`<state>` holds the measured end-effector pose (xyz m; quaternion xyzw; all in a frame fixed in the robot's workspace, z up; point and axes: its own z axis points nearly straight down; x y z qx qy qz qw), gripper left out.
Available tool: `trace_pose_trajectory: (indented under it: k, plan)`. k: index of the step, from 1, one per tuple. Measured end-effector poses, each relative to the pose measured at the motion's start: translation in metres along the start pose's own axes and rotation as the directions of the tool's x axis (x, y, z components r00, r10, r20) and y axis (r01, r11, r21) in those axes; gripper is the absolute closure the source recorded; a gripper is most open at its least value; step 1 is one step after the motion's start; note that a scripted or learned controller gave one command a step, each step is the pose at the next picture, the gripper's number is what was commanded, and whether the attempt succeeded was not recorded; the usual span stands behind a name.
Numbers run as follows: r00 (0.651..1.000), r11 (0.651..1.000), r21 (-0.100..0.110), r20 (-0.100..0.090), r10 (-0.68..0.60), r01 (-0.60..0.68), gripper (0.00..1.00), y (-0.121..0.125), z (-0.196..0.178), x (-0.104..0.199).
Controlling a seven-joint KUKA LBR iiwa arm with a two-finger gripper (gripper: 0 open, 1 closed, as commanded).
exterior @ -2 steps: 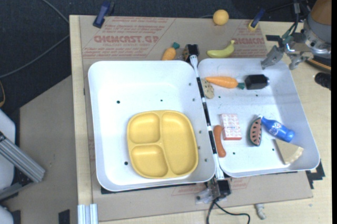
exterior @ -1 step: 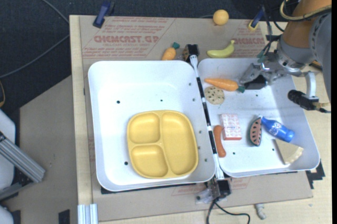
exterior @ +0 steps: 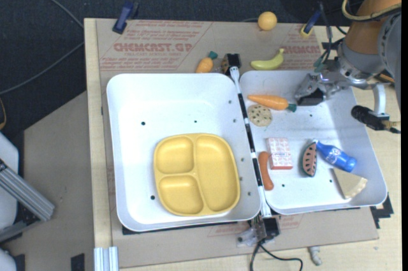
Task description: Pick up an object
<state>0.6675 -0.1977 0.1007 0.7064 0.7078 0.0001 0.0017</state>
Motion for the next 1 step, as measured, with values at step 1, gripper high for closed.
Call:
trace_pose_trajectory:
  k: [1]
  plan:
    - [1.0,1.0,-0.002,-0.002,0.0,0.0,1.0,0.0006,-0.0775,0.0837]
